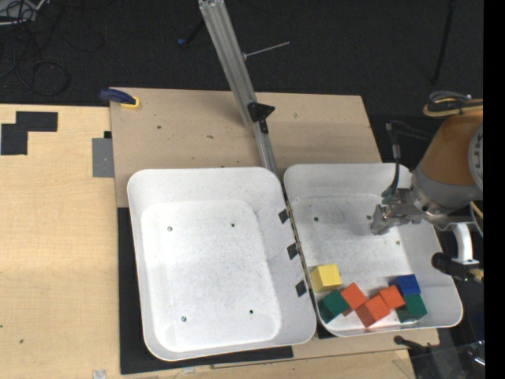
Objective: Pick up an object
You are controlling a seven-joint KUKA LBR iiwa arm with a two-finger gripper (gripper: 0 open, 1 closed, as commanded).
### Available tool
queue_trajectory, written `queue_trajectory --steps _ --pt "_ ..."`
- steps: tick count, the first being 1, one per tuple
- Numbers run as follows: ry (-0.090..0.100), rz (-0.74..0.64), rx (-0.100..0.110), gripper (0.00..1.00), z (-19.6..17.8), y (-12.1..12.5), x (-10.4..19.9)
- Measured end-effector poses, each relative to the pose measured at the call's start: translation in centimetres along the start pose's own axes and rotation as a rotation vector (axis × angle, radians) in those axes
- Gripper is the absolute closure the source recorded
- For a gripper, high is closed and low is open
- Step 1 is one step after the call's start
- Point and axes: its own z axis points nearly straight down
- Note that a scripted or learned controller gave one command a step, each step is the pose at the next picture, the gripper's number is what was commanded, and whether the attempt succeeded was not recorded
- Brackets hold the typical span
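Note:
Several small blocks lie clustered at the near end of the right bin (347,181): a yellow block (325,276), a green block (333,304), two orange blocks (353,295) (376,306), a blue block (405,285) and another green block (411,310). My gripper (382,224) hangs over the right half of this bin, above bare floor and well behind the blocks. It is apart from all of them. The grey arm with its orange band (450,144) comes in from the right.
The left bin (205,181) sits beside the right one, with black clips (293,249) along the shared edge. A slanted metal rail (237,69) rises behind the bins. A blue and yellow clamp (120,97) lies at the bench's far left corner.

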Motion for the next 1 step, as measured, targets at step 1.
queue_trajectory --steps 1 --pt "-0.003 -0.003 -0.008 1.00 -5.87 0.87 0.36"
